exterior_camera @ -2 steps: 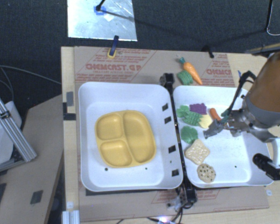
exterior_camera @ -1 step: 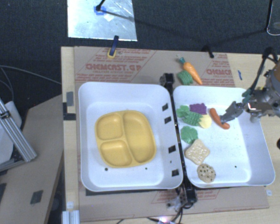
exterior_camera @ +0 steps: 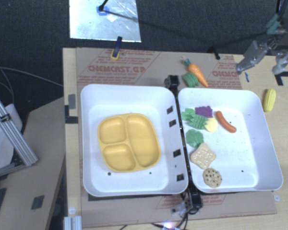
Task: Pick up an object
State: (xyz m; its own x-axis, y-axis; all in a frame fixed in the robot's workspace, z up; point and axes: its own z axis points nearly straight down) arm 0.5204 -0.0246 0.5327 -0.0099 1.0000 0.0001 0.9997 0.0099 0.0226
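- Grey metal gripper [exterior_camera: 268, 61] up at two o'clock, outside both bins, over the bare bench beyond the right bin's far corner; two prongs spread well apart, nothing between them.
- White right bin [exterior_camera: 259, 143] at three o'clock, holding the toy food, all crowded along its left side, well apart from the gripper.
- Purple piece [exterior_camera: 204, 111] at the top of that cluster, touching a green ridged piece [exterior_camera: 194, 119] on its nine o'clock side; small yellow piece [exterior_camera: 210, 125] just below.
- Red sausage [exterior_camera: 225, 121] lying at a slant, just beside the yellow piece toward three o'clock.
- Green leafy piece [exterior_camera: 194, 137] lower down, then a tan cracker [exterior_camera: 202, 155], then a speckled cookie [exterior_camera: 212, 177] toward six o'clock, each nearly touching the next.
- White left bin [exterior_camera: 91, 109] at nine o'clock, bearing a yellow divided tray [exterior_camera: 128, 142].
- Orange carrot [exterior_camera: 197, 73] with a green piece [exterior_camera: 189, 79] on the cardboard at twelve o'clock, outside the bins.
- Yellow corn cob [exterior_camera: 269, 99] on the bench just past the right bin's far rim, nearest to the gripper.
- Shiny foil sheet [exterior_camera: 104, 12] on dark carpet at eleven o'clock.
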